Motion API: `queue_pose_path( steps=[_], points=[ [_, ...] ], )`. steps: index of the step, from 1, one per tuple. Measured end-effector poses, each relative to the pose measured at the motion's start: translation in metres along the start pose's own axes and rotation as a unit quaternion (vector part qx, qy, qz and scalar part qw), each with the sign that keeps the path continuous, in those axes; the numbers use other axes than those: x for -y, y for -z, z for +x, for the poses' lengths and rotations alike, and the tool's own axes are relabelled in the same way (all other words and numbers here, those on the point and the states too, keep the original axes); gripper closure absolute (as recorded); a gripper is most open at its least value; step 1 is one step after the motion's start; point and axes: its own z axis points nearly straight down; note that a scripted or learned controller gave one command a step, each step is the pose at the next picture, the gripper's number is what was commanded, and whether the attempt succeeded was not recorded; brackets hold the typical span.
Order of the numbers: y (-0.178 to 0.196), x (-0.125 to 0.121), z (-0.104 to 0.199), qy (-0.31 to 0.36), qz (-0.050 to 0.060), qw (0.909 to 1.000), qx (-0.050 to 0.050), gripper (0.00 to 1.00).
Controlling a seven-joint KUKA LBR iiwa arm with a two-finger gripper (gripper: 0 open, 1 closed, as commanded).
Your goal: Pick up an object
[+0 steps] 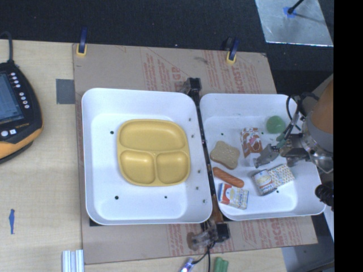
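My gripper reaches in from the right over the right bin, low among the items. Its fingers stand open with nothing between them. Just below it lies a patterned can-like pack. A red and white packet sits to its left, and a green ball lies above it. Further left are a slice of bread, a hot dog and a small printed carton.
The left bin holds a yellow divided plate. A teach pendant lies at the bench's left edge. Clamps pin the cardboard at the back. The arm's body stands at the right bin's right rim.
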Motion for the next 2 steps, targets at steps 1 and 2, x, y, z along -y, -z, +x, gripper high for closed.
queue_pose_path(
  steps=[1,2],
  points=[
    [-0.103,-0.003,-0.033,0.001,-0.001,1.0,0.0,0.0],
    [-0.093,-0.004,-0.033,0.004,0.0,1.0,0.0,1.0]
  ],
)
